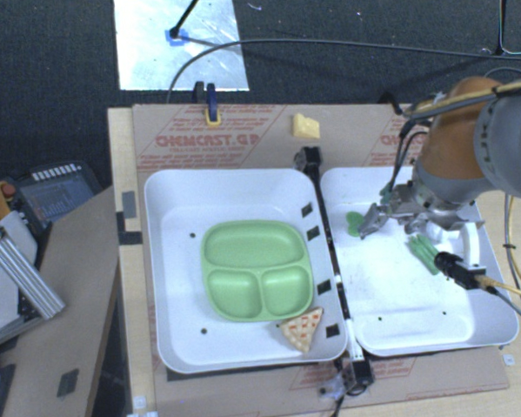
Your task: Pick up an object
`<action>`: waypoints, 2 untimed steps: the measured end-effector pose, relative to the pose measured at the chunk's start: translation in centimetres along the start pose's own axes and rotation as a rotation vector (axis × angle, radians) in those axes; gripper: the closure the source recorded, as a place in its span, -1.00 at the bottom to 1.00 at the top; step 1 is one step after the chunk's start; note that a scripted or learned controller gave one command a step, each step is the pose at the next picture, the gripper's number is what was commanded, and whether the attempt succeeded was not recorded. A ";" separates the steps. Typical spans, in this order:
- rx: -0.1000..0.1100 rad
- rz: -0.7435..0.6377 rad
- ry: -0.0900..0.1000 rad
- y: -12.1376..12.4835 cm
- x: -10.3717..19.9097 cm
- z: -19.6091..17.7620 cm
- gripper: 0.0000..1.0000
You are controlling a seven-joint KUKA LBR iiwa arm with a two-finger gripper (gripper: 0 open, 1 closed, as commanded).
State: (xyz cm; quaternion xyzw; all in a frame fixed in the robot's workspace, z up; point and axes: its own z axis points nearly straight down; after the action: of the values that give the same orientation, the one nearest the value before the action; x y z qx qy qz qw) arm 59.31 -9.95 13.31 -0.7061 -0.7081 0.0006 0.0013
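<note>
My gripper (390, 216) hangs low over the upper middle of the right bin (397, 322), under the grey arm with its orange band (453, 136). A small green object (356, 223) lies just to its left, close to the bin's left wall, touching or nearly touching the gripper's tip. A second green, elongated object (424, 252) lies just below the gripper on the bin floor. In the left bin (173, 278) sit a green divided plate (257, 269) and a pizza-slice toy (302, 330) at the plate's lower right corner.
A yellow block (306, 126) rests on the cardboard behind the bins. A black divider strip (325, 243) runs between the two bins. A black connector with a yellow cable (462, 274) hangs off the arm over the right bin's right side.
</note>
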 end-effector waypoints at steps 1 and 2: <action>-0.006 0.003 -0.002 0.2 -0.1 -1.4 1.00; -0.010 0.004 -0.003 0.0 -1.1 -7.1 1.00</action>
State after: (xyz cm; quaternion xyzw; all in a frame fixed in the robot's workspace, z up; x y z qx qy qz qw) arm 59.38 -11.06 20.44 -0.7076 -0.7066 -0.0020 -0.0032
